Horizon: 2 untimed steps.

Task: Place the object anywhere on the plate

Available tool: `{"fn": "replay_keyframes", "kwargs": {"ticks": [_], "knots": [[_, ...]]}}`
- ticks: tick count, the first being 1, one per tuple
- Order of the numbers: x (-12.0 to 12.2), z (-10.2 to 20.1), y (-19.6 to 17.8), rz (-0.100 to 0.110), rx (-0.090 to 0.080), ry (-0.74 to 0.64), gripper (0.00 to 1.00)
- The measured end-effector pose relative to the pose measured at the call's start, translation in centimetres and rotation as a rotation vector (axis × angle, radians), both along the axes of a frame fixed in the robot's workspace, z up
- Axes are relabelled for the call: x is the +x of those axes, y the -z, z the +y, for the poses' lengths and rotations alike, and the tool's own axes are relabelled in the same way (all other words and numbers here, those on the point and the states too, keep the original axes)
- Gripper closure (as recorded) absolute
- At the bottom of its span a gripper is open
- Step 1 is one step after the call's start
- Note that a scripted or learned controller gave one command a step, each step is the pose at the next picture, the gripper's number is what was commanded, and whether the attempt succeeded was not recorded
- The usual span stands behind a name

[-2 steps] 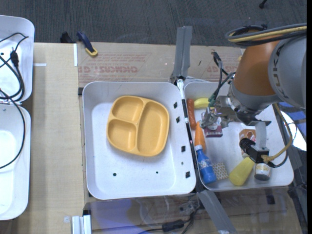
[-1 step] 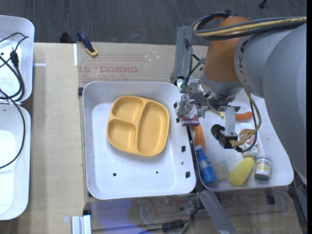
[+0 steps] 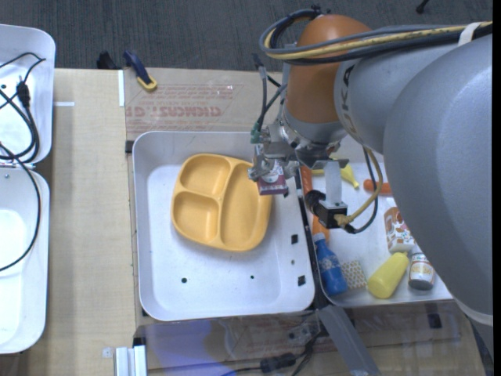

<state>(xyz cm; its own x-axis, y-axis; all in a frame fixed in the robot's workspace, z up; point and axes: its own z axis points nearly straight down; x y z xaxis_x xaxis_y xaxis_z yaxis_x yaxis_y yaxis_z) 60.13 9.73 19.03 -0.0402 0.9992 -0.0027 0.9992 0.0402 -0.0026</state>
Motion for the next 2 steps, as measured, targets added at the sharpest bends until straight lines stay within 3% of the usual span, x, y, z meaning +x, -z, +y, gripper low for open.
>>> {"fn": "replay_keyframes", "kwargs": {"ticks": [1, 2], "knots": [[2.71, 6.68, -4.82, 0.0, -0.001, 0.126, 1.0], [2.71, 6.69, -4.81, 0.0, -0.001, 0.126, 0.0]]}}
